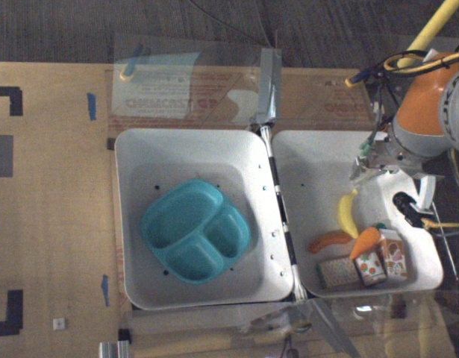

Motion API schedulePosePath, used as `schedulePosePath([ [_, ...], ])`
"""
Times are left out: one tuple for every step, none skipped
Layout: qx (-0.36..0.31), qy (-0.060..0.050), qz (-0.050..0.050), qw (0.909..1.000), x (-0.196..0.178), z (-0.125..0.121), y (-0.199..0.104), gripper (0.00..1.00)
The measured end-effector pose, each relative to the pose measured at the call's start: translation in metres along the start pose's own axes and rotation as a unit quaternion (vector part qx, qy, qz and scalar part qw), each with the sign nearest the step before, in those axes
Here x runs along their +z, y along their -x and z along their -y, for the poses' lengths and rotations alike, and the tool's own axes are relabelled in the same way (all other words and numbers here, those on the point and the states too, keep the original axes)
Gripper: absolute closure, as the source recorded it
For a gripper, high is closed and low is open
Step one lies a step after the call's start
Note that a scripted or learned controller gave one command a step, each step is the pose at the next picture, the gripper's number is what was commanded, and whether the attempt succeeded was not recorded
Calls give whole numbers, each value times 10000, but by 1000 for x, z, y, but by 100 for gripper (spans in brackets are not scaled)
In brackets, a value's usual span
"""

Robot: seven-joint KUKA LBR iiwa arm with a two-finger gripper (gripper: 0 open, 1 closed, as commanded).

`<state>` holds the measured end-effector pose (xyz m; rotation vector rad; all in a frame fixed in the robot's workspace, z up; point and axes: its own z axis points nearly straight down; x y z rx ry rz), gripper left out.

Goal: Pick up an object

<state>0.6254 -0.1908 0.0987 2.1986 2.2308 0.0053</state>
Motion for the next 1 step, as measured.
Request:
schedulePosePath([
  [-640, -16, -12, 9979, 12, -7, 11, 100],
])
